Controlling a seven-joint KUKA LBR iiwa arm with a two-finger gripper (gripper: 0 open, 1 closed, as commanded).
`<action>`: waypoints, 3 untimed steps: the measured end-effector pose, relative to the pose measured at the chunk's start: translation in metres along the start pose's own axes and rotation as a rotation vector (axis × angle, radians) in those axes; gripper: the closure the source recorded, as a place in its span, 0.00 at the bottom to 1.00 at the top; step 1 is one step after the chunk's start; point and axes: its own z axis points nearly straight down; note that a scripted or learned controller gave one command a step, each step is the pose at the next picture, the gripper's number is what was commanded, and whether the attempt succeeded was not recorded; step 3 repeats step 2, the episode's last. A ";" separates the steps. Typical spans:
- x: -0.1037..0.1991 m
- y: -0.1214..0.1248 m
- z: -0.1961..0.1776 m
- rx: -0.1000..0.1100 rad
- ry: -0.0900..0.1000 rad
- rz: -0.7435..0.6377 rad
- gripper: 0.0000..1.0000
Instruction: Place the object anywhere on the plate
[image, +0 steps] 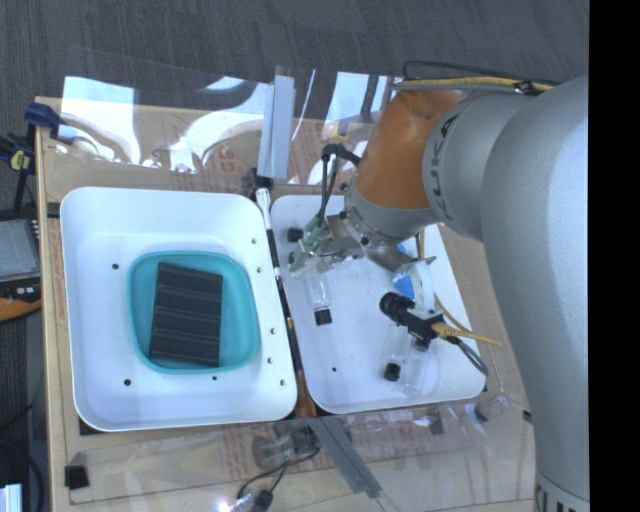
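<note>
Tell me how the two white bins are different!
The left bin holds a blue plate with a dark ribbed block lying on it; the right bin has no plate, just a few small dark and clear bits scattered on its floor. The arm hangs over the right bin, not the left bin. Both bins are white, shallow and sit side by side.

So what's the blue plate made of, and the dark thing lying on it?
The blue plate looks like smooth plastic: even teal colour, rounded corners, a soft sheen. The dark block on it looks matte, maybe rubber or foam, with ridges across its top; the view can't settle which.
</note>
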 end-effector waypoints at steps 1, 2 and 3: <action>0.073 0.030 0.000 -0.003 -0.002 -0.164 1.00; 0.073 0.030 0.000 -0.004 -0.002 -0.164 0.00; 0.073 0.030 0.000 -0.004 -0.002 -0.164 0.00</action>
